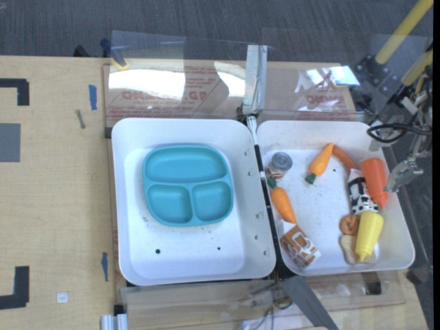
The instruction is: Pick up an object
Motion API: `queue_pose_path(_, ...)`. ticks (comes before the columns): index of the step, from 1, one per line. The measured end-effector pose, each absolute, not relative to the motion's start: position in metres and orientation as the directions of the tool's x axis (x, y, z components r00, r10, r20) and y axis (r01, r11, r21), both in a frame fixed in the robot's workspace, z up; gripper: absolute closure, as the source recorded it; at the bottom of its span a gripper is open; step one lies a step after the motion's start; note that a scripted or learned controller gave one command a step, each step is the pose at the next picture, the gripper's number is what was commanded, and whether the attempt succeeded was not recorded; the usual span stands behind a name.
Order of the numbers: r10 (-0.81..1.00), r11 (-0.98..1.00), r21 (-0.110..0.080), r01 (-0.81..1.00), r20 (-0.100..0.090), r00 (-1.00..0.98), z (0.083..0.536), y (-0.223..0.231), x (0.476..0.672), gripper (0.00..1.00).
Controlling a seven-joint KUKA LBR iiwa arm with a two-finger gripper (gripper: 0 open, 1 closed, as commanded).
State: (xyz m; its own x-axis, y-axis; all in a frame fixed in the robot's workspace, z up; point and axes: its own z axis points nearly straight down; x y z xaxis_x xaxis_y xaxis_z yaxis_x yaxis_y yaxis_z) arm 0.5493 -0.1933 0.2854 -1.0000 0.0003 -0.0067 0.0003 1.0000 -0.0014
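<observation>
At the near edge, the box (300, 246) lies in the right bin (407, 256), close to the front rim. The yellow bottle (368, 232) lies at the near right corner and covers part of something pale under it, which I cannot name. Just behind it are a brown piece (349, 223) and a black-and-white toy (362, 199), both touching the red object (375, 179). The bin's middle floor is open, between one carrot (283, 205) by the left wall and the second carrot (320, 162) farther back. A can (280, 162) stands in the far left corner. The left bin (124, 184) carries a blue plate (187, 184). The arm (385, 81) is cut off at the right edge, among cables. I cannot tell the state of the jaws.
</observation>
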Motion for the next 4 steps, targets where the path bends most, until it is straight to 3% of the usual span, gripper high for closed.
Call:
queue_pose_path(1,-0.112,0.994,0.002,-0.112,0.003,-0.994,0.163,-0.197,0.478,0.0)
queue_pose_path(2,-0.109,0.994,-0.008,-0.109,-0.02,-0.994,0.095,-0.196,0.564,0.0)
queue_pose_path(3,-0.109,0.994,0.0,-0.109,-0.015,-0.994,0.089,-0.138,0.594,0.0)
queue_pose_path(4,-0.137,0.991,-0.002,-0.137,0.014,-0.99,0.091,-0.123,0.643,0.0)
